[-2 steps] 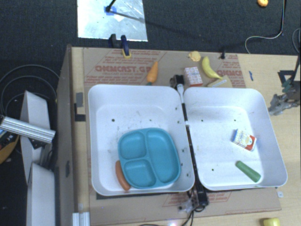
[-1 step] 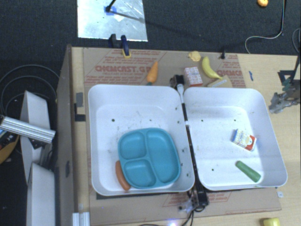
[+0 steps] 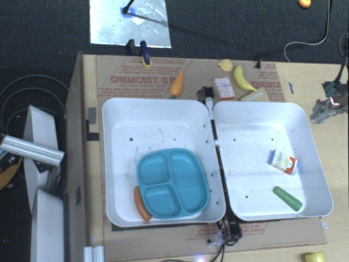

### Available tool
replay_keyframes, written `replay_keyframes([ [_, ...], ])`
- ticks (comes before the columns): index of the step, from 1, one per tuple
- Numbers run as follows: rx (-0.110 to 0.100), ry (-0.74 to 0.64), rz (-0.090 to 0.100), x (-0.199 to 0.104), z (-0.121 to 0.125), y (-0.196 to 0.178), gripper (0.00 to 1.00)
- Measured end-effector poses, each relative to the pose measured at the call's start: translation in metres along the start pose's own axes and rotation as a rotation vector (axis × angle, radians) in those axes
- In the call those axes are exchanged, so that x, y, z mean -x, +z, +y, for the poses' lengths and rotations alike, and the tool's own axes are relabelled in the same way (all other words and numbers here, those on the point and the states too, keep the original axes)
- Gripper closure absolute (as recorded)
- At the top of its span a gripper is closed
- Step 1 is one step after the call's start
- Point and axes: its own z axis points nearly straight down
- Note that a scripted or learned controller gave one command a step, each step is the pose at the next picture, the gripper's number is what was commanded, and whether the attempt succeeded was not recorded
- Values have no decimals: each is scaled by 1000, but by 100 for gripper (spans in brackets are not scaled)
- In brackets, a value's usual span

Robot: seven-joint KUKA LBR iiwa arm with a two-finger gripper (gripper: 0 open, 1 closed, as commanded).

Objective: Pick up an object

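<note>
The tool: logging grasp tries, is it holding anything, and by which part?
Nothing visibly held: the tool sits outside the right bin, no object between its fingers.

The scene was evenly and fairly brightly lit from above, with a cool bluish cast. The two white bins (image 3: pixel 262 119) looked almost washed out, with soft shadows along their inner walls. A metal sheet (image 3: pixel 131 15) on the dark floor showed patchy glare. The picture was slightly soft and grainy throughout, and the dark floor lost detail.
</note>
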Motion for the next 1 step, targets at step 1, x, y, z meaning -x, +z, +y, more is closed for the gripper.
replay_keyframes([
  [1, 5, -1, 0, -8, -14, -75, 100],
])
